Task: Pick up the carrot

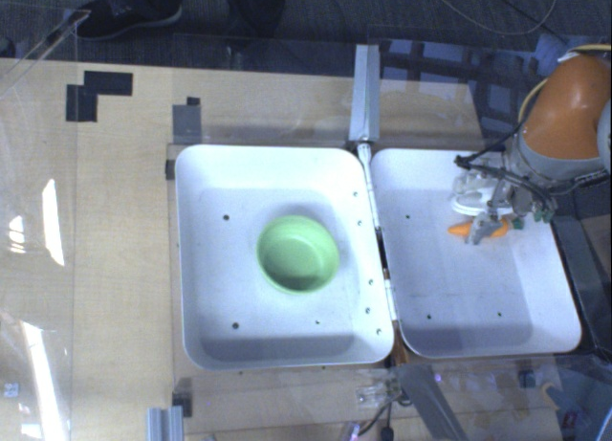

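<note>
Over the right bin (pixel 535 324) we see the arm (pixel 566 119) reaching in from the right, its orange band up by the frame edge. Gripper (pixel 490 227) hangs low in the upper right part of that bin, pointing down at the floor of the bin. Carrot (pixel 463 230) lies right there: a small orange piece, its left tip sticking out past the gripper, the rest tucked under the finger hardware. We read the carrot as touching or just beside the fingertips, but we cannot tell from this slant whether it sits between them or beneath them. Whether the claw is apart or together, we cannot tell either; cabling and the wrist block that. A pale disc-like part of the tool shows just above the carrot.

Left bin (pixel 206 238) holds a green bowl (pixel 298 253), upright, near the middle, well apart from the gripper. Both bins sit side by side on the wooden bench (pixel 105 267), touching along a metal rail (pixel 364 95) that runs up between them. Black tape marks (pixel 94 92) sit on the bench top left.
</note>
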Tool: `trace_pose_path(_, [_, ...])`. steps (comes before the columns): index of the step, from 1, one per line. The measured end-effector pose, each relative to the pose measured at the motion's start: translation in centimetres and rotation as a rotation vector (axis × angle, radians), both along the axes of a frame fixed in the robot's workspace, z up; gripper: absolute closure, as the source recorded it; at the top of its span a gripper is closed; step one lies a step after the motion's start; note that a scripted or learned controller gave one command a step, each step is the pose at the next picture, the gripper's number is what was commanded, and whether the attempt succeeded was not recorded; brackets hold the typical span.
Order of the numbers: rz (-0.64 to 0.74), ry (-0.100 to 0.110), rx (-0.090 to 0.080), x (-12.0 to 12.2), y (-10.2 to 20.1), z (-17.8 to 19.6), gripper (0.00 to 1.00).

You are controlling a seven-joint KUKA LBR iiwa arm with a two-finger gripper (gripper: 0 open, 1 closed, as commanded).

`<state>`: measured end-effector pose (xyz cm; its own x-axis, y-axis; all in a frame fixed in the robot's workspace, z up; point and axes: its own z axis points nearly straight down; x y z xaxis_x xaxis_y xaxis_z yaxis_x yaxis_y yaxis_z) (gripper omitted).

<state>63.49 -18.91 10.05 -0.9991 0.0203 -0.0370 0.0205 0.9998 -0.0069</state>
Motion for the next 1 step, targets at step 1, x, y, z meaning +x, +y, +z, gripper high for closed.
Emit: trace_pose_path(1, [0.004, -0.023, 0.000, 0.67, 0.34, 1.80, 1.00])
